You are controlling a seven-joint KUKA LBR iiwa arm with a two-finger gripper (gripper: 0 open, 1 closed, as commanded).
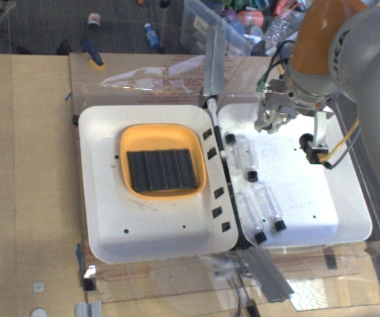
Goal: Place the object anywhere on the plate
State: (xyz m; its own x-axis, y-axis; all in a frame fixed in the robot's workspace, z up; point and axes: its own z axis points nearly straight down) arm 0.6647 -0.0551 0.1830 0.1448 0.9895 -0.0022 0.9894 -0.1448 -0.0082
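Grey two-finger gripper (269, 121) hovers over right white bin (322, 197); jaw state impossible to tell. Best approach: descend squarely onto clear plastic bottle (264, 207), then carry to orange square plate (162, 159).

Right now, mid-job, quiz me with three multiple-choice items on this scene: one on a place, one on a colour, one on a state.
1. Where is the plate?
A. left bin
B. right bin
C. bench

2. What colour is the plate's rim?
A. blue
B. orange
C. green

3. What lies on the plate?
A. clear bottle
B. dark ribbed block
C. nothing

Answers:
1 A, it sits in the left bin.
2 B, the rim is orange.
3 B, a dark ribbed block lies flat on it, while clear bottles lie in the right bin under the gripper.
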